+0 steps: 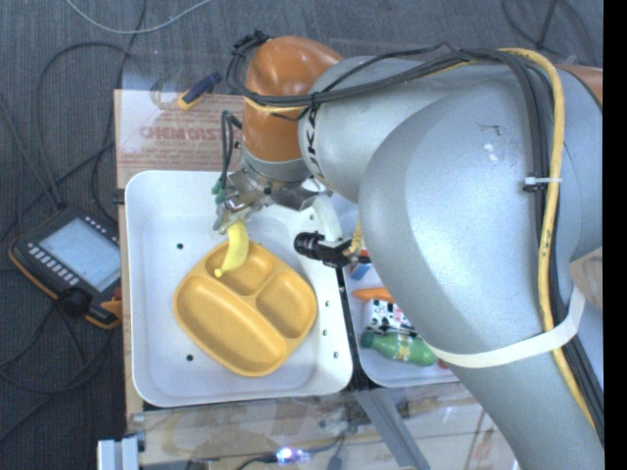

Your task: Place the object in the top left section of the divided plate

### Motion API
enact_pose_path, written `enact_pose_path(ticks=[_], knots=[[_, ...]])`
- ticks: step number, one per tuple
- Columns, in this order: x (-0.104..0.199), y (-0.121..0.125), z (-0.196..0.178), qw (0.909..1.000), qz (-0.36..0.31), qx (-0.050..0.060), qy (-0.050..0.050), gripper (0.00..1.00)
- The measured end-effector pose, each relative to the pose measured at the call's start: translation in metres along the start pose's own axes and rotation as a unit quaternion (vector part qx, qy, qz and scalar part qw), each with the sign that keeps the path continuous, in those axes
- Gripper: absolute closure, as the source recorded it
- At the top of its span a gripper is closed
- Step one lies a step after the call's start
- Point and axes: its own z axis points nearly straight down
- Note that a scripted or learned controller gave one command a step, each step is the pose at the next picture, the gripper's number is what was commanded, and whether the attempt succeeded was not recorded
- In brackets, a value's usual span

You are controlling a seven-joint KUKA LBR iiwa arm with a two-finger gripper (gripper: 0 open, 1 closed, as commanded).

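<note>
A yellow divided plate (245, 336) lies in the left white bin (157, 262). My gripper (231, 207) hangs just above the plate's upper edge. A yellow banana (234, 249) hangs down from between its fingers, so the gripper is shut on it. The banana's lower tip reaches into the plate's top left section. The grey arm with its orange band comes in from the right and covers the bin's far right corner.
The right bin (397, 375) is largely covered by the arm; it holds a green bottle (397, 347), an orange piece (372, 294) and a white printed item (390, 314). A cardboard sheet (167, 140) lies behind the left bin, and a handheld controller (69, 258) sits to the left.
</note>
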Motion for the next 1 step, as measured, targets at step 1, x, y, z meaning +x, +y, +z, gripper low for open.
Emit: enact_pose_path(ticks=[1], knots=[[-0.0806,-0.0714,-0.0606,0.9995,-0.031,0.0,-0.001,1.0]])
